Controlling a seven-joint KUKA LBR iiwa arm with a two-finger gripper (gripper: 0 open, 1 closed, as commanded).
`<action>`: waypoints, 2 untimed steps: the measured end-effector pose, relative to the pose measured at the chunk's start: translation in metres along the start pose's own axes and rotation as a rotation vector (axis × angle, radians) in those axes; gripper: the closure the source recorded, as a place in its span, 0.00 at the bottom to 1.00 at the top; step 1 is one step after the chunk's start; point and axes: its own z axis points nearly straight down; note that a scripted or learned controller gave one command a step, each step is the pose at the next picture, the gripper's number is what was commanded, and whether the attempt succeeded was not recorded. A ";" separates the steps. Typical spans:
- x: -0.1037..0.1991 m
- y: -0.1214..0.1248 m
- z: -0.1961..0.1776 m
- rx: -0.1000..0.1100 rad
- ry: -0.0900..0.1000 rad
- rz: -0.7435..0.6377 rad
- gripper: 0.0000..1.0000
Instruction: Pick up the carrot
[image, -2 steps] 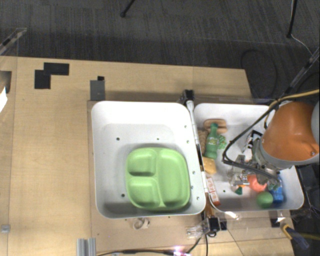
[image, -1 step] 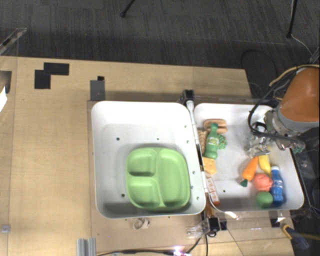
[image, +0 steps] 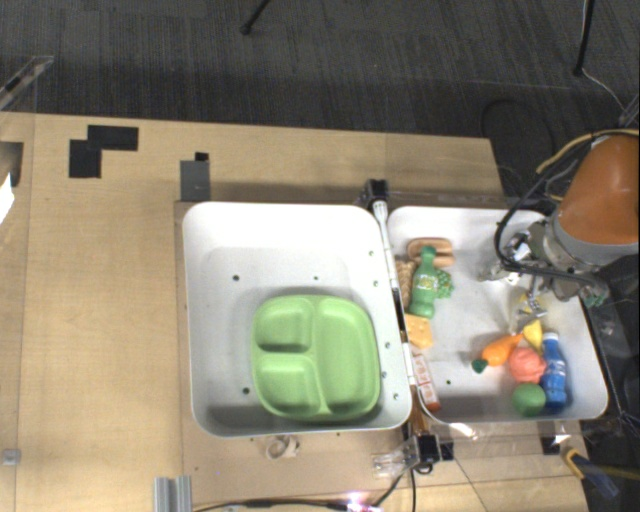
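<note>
The fingers (image: 533, 300) hang over the right bin, dark and small under the wrist; whether they are apart or together cannot be made out, and nothing shows between them. Above them sits a tangle of black cables and the grey wrist, then the orange band of the arm (image: 603, 200), which is cut off at the right edge.

Just below the fingers lies a small yellow piece (image: 534, 332), its shape unclear. Beside it, lower and to the left, the orange toy carrot with a dark green tip (image: 497, 352) lies on the floor of the shallow white plastic right bin (image: 470, 260), touching a round reddish-pink ball-like toy (image: 526, 364). A blue bottle-shaped toy (image: 555, 372) and a green round toy (image: 530, 399) press close against that one.

Along the bin's left wall stand a green bottle with a yellow label (image: 428, 285), its writing too small to read, a brown-and-tan bun-like piece (image: 430, 249) and an orange block (image: 420, 332).

The white left bin (image: 210, 250) holds a smooth light green divided tray (image: 315, 353). Both bins rest on the tan wooden surface (image: 90, 330).
</note>
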 end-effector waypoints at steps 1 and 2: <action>0.031 0.047 -0.002 0.001 0.000 -0.127 0.00; 0.077 0.068 -0.003 0.003 -0.004 -0.074 0.00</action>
